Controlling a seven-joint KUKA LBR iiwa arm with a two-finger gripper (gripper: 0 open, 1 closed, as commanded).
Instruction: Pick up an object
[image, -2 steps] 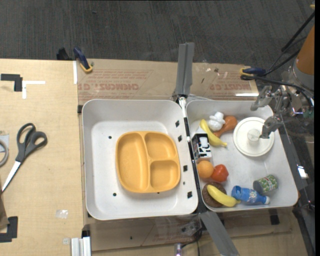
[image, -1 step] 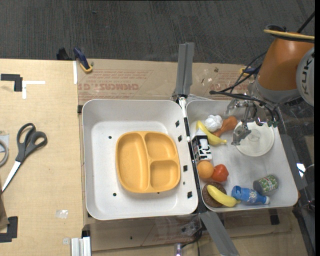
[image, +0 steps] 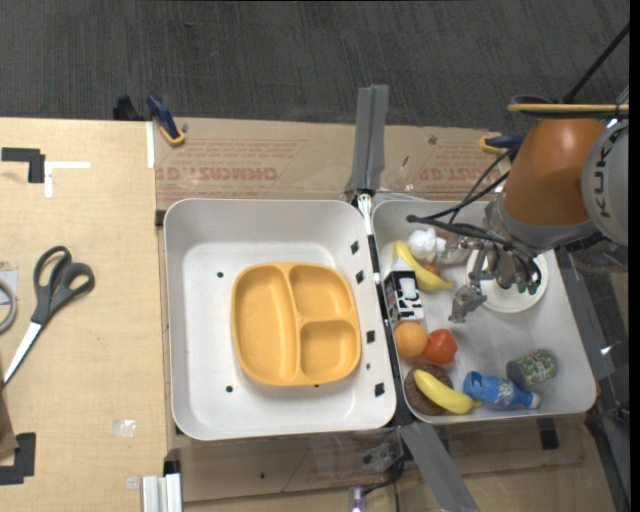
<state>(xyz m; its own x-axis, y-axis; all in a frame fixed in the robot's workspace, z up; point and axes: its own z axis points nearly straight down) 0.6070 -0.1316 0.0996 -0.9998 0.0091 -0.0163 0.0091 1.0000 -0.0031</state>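
Starting at the left, scissors (image: 50, 290) lie on the bench (image: 90, 400). Next, the left bin (image: 190, 400) holds a yellow divided tray (image: 297, 323). The right bin (image: 575, 400) holds the candidates: a banana (image: 420, 268), a black-and-white box (image: 405, 296), an orange (image: 411, 339), a tomato (image: 440, 346), a second banana (image: 444, 392) and a blue bottle (image: 497, 391). You would likely find the orange light, firm and round; grip across its middle. The gripper (image: 468, 302) hangs above bare bin floor just right of the box, and whether its fingers are apart or together I cannot tell.
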